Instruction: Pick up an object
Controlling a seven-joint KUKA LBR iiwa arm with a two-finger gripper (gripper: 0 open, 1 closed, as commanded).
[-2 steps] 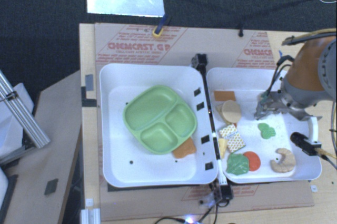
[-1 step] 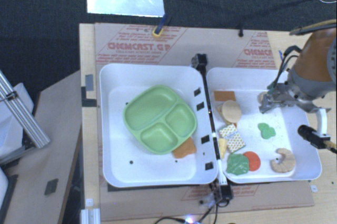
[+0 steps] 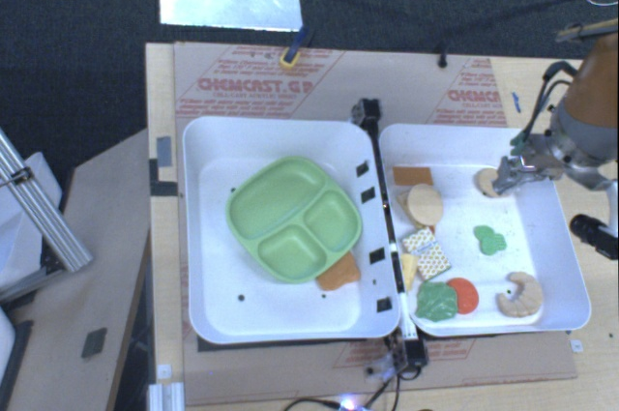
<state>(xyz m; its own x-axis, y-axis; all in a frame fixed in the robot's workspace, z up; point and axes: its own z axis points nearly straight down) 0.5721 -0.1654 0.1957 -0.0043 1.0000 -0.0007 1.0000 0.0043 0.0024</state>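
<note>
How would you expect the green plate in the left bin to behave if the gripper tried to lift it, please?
The green plate looks like stiff moulded plastic, so probably rigid and light. Its broad, shallow shape and glossy rim may slip from a narrow pinch, and it could tilt when lifted by one edge.

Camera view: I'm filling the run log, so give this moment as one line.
phase: reaching | gripper: over right bin, beside tan round piece | held: nothing visible | green plate: left bin
</note>
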